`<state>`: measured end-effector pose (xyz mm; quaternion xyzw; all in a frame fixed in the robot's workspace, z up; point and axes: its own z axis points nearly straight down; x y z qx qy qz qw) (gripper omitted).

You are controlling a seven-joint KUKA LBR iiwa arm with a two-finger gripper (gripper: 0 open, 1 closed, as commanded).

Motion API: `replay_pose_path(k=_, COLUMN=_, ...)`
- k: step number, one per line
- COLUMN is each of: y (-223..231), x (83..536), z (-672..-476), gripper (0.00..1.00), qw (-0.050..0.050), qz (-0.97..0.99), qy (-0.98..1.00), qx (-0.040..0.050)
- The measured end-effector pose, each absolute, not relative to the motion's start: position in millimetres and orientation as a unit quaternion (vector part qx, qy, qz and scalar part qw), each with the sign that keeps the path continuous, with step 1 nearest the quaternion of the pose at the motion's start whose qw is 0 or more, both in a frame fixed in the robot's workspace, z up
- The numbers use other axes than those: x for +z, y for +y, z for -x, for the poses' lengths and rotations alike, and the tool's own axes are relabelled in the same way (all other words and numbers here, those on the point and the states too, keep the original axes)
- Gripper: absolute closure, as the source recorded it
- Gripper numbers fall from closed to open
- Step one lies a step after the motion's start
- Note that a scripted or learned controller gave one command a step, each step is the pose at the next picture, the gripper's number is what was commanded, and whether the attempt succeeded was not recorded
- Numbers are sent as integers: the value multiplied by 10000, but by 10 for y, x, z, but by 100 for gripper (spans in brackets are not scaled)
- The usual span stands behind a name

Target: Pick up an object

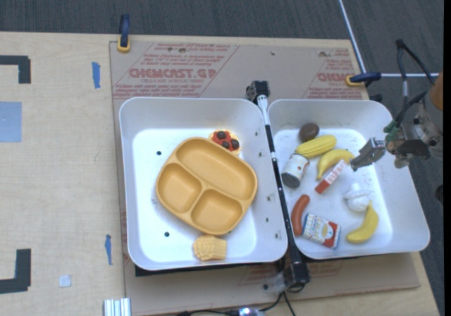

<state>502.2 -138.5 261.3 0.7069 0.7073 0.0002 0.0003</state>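
- Since the task doesn't name a thing, my guess is the upper banana (332, 161) in the right bin (416, 226), because the hand (358, 161) hangs just beside its right end.
- Looks like toy plastic to me: light, stiff, smooth and a bit slippery, nothing fragile. I'd pinch it across the middle of the curve, not at the tapering ends.
- Can't tell from this angle whether the hand is apart or together, and I see nothing held in it.
- Crowded spot though: a corn cob (316, 145) sits right against the upper banana's top side, a red and white packet (330, 179) lies just below it, and a can (294, 170) is near on the left.
- Labels on the packet and the can are too small to read.
- The only writing I can make out is the red "CHEMCAST GP" print on the board (183, 68) under the bins, which lies on the desk (56, 166).
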Motion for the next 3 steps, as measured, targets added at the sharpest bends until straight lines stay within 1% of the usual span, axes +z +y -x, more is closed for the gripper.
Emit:
replay_pose_path(k=1, y=-1573, x=1017, z=-4989, gripper=0, qw=-7, qz=-7074, qy=7068, qx=-2)
replay_pose_path(k=2, y=-1103, x=863, z=-5524, gripper=0, qw=19, qz=-7067, qy=7075, qx=19)
replay_pose_path(k=3, y=-952, x=861, z=-5947, gripper=0, qw=14, qz=-7068, qy=7074, qx=11)
